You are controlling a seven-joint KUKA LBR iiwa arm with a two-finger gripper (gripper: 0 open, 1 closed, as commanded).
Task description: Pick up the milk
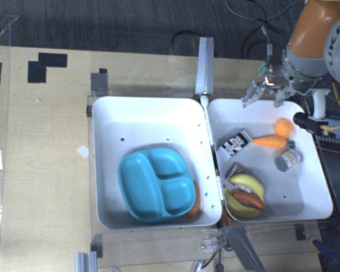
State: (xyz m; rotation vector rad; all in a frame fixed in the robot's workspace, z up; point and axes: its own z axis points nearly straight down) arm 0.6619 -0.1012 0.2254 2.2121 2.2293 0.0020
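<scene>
The gripper (264,95) hovered over the right bin's (311,205) far edge, fingers spread, gripping nothing. The milk (234,143) lay flat near that bin's left wall, beside the carrot (270,142).

- Grey arm (323,33) with orange band, reaching in from far right.
- Gripper (266,95) pointed down-left, fingers (250,97) spread apart, holding nothing.

No legible text — print on small carton (236,143) too blurred to read.
</scene>
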